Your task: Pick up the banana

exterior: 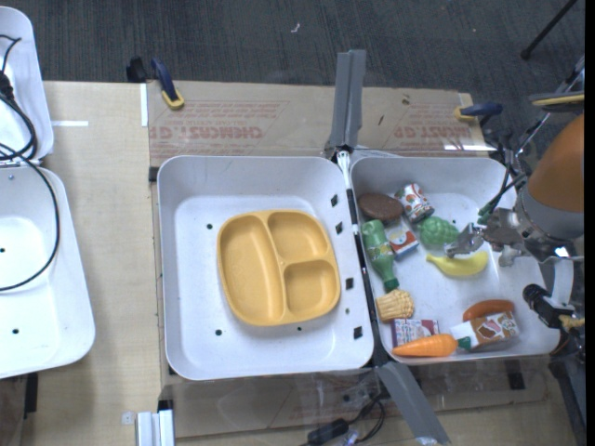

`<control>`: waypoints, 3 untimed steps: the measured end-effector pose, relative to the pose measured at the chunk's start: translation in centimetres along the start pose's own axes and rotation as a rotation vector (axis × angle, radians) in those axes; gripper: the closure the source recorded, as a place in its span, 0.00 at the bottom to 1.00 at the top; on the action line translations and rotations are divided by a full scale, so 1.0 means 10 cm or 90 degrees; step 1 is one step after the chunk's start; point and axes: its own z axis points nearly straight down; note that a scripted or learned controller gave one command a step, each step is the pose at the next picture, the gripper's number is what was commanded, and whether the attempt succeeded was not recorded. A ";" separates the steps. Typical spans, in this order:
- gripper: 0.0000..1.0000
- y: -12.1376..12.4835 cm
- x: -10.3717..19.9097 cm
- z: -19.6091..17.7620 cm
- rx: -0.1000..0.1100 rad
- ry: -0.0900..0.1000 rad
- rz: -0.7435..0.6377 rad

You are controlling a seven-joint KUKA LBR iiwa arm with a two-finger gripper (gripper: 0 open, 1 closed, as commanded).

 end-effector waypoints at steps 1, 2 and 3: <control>0.00 -0.05 -0.01 0.08 0.012 0.002 0.005; 1.00 -0.05 -0.01 -0.01 0.012 0.000 0.004; 1.00 0.01 0.14 -0.62 0.012 0.001 -0.182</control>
